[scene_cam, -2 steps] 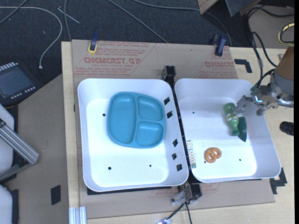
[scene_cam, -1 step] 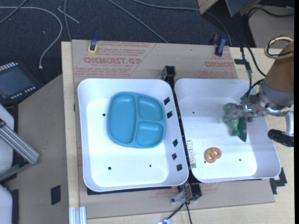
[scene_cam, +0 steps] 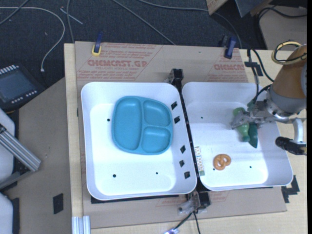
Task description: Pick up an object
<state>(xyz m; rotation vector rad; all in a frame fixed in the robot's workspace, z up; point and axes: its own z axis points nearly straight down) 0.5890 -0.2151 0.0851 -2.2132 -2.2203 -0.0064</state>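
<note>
Bench board fills the middle of the frame, and on it sit the two white bins: the left bin (scene_cam: 97, 145) carries a blue divided plate (scene_cam: 143, 125) at centre-left, well away from the arm. The right bin (scene_cam: 214, 99) holds the likely targets. Next in size comes the arm (scene_cam: 288, 84), entering from the right edge with its orange band above the wrist, reaching down toward the bin's right part. Its gripper (scene_cam: 249, 122) sits over a green object (scene_cam: 251, 133), apparently touching or just above it; I cannot tell whether anything is clasped, since metal and green plastic overlap and blur together there. Smallest is the orange pretzel-shaped piece (scene_cam: 222, 162), lying apart at the lower middle of the right bin. The chief risk, as I judge it, is a glancing grasp: the green object looks irregular and lies tilted near the bin's right side, so it could pivot or squirt out sideways toward the wall as the arm lifts. A lift begun off-centre could also let it drop back.
</note>
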